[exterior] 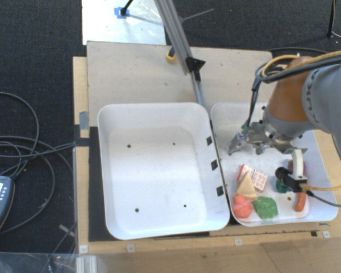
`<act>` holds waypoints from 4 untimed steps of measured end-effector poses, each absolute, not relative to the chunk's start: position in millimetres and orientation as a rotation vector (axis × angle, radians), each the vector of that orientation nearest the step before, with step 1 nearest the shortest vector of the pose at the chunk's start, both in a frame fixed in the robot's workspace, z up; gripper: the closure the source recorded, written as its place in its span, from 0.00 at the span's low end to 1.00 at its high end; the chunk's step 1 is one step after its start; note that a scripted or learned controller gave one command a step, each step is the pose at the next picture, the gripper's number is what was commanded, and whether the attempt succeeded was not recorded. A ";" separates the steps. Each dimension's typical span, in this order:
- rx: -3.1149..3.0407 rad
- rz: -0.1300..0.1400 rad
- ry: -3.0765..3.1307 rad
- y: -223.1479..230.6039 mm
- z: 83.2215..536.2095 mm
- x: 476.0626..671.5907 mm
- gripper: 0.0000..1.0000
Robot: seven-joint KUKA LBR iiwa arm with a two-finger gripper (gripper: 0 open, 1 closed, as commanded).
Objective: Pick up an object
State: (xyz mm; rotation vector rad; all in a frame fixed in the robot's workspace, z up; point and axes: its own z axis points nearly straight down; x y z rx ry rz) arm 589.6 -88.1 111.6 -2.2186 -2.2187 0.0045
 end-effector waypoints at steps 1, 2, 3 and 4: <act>-2.223 -0.004 -2.222 -88.6 126.2 591.8 1.00; -2.222 -0.007 -2.230 -93.1 189.0 598.3 1.00; -2.219 -0.005 -2.230 -93.6 224.9 599.7 1.00; -2.209 -0.006 -2.234 -32.6 219.8 609.8 1.00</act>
